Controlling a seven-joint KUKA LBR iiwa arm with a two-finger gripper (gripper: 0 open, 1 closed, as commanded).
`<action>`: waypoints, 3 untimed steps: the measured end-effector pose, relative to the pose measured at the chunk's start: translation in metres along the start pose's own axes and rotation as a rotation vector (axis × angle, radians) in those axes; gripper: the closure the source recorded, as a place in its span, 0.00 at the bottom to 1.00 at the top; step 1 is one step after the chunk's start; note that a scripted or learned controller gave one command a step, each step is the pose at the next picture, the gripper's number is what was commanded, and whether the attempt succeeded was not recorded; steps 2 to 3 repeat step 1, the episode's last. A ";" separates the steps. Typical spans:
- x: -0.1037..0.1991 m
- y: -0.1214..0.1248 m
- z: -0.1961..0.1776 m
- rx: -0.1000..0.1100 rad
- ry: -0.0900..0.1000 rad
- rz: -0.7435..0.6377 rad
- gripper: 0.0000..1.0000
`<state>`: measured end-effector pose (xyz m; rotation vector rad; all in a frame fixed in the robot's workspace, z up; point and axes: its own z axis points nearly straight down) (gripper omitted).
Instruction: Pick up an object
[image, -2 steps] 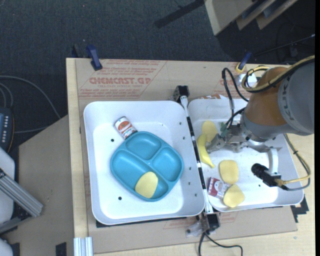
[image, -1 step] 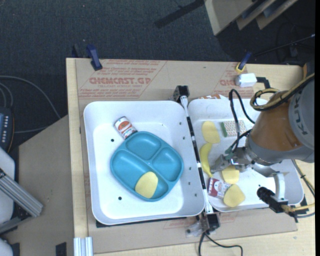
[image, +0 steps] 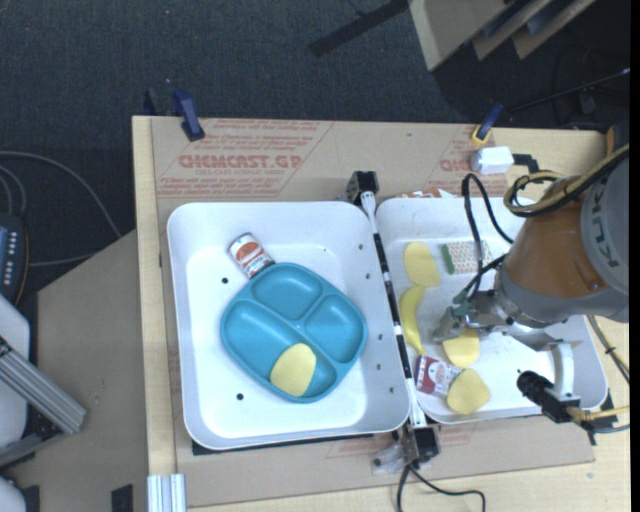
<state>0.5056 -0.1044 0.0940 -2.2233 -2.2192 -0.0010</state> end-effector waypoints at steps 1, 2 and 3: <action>0.087 0.028 -0.091 -0.001 0.000 -0.004 1.00; 0.087 0.028 -0.091 -0.001 0.000 -0.004 1.00; 0.087 0.028 -0.091 -0.001 0.000 -0.004 1.00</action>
